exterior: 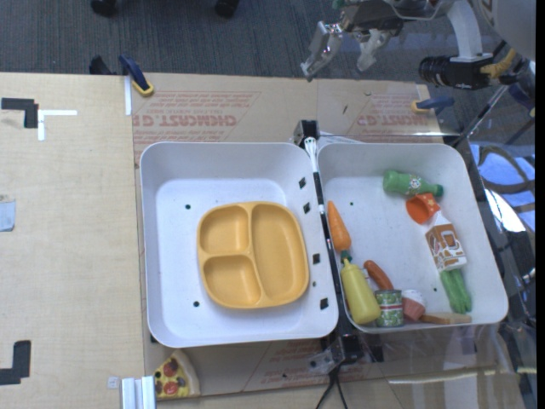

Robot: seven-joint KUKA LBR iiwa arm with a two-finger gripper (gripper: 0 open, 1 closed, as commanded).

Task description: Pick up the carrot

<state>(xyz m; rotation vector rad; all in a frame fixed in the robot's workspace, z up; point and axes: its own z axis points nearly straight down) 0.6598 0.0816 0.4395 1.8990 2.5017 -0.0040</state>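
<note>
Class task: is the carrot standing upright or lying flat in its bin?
Lying flat: the carrot rests lengthwise on the right bin's floor, by its left wall.

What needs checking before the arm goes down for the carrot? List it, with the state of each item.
1. Carrot in sight: ok. It lies in the right bin, against the left wall.
2. Top of carrot free: ok, nothing lies over it.
3. Room around carrot: not ok. The bin wall is tight on one side, and the yellow bottle sits just below its lower end.
4. Gripper ready: ok, its fingers are spread and nothing sits between them.
5. Gripper above carrot: not ok. It hangs beyond the far edge of the bins.
6. Yellow plate out of the way: ok, it is in the left bin.
</note>
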